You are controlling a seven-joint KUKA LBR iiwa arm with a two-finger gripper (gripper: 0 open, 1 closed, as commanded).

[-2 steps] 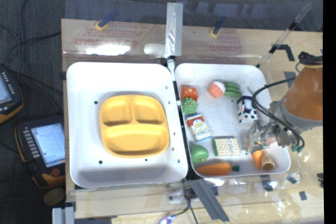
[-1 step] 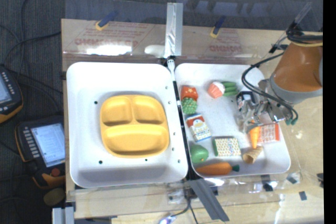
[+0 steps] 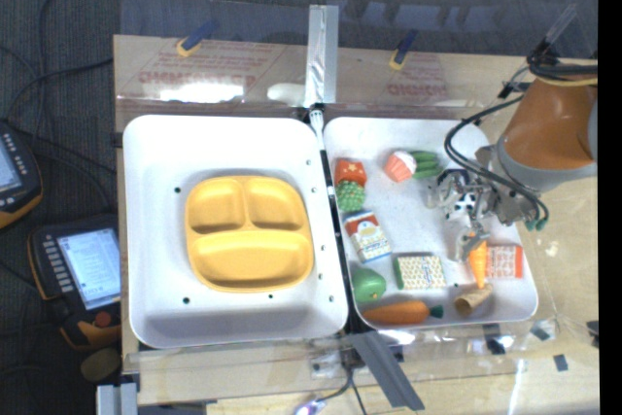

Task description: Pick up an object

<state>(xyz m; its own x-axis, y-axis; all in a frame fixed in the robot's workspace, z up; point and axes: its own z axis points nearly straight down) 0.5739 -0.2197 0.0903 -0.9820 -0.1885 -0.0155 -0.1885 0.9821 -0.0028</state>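
Arm: the grey arm (image 3: 544,136) with its orange band reaches in from the right and hangs over the right side of the right bin (image 3: 428,133).
Gripper: the gripper (image 3: 469,221) sits low over the bin floor, wrapped in cables, just above a small orange carrot (image 3: 477,260) and beside a red and white packet (image 3: 502,260).
Jaws: too tangled with cables and too small to read; I cannot tell whether they are apart or together, and nothing can be seen held between them.
Likely target: the carrot or the packet, both at the right side of the right bin, near edge; which one is a guess.
Other items in the right bin: a tomato (image 3: 350,172), a green piece (image 3: 351,197), a pink and green piece (image 3: 406,164), a small carton (image 3: 366,237), a patterned box (image 3: 419,271), a green pepper (image 3: 368,284), a long carrot (image 3: 397,312) and a brown cone (image 3: 473,300).
Left bin: the left bin (image 3: 155,160) holds a yellow divided tray (image 3: 250,231), well apart from the gripper.
Risk, crowding: carrot, packet and cone lie close together, so the fingers could land on two things at once and pinch neither.
Risk, slipping: the carrot looks narrow and rounded; an off-centre close would likely squirt it sideways.
Risk, flat item: the packet lies flat, so the fingers may scrape the floor without getting under it.
Risk, wall: the target sits near the bin's right wall, which may block one finger.
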